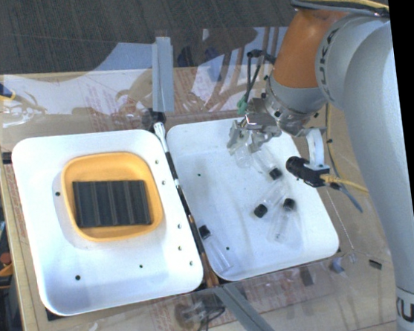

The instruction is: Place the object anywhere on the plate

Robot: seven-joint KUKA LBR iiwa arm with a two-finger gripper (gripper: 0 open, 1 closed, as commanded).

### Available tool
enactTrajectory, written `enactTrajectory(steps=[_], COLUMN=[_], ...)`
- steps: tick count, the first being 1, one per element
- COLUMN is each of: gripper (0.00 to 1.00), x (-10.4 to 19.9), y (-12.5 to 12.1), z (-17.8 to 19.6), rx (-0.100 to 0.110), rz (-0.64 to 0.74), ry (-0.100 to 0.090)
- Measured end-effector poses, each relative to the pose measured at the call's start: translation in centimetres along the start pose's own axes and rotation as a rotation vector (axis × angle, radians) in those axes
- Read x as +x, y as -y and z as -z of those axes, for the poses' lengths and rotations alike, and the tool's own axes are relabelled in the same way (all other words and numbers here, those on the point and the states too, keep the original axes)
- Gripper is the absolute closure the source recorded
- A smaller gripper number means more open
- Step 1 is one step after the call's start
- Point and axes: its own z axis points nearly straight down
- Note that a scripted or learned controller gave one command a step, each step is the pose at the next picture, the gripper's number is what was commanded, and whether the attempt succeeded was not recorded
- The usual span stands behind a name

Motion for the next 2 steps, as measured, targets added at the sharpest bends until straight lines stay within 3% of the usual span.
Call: enactTrajectory(steps=[1, 2], gripper=[1.00, 1.00], x=[7.6, 9.7], y=[3.0, 4.6], z=[-1.5, -1.5], rx=[0.004, 0.005], rz=[0.156, 0.402], ry=[0.000, -0.001])
